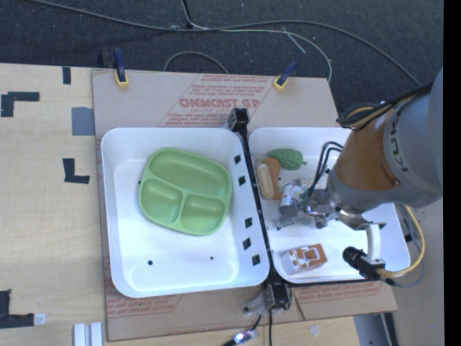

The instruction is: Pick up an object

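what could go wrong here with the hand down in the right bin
The hand sits low in the right bin, close beside the tan sausage-shaped toy, so it may nudge the toy rather than grip it. The green leafy toy touches that toy and could be dragged along. The divider between bins is near, risking a scrape.

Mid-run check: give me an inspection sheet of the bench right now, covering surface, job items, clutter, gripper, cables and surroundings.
Surface: two white bins side by side on a cardboard sheet; left bin, right bin.
Job's things: in the right bin, a green leafy item, a tan oblong piece beside it, and a small white and orange packet near the front wall.
Clutter: a green divided plate in the left bin.
Gripper: gripper low inside the right bin, near the tan piece; grasp cannot be judged.
Cables: black cables on the arm; cables trailing across the dark floor.
Surroundings: two clamps at the cardboard's back edge.
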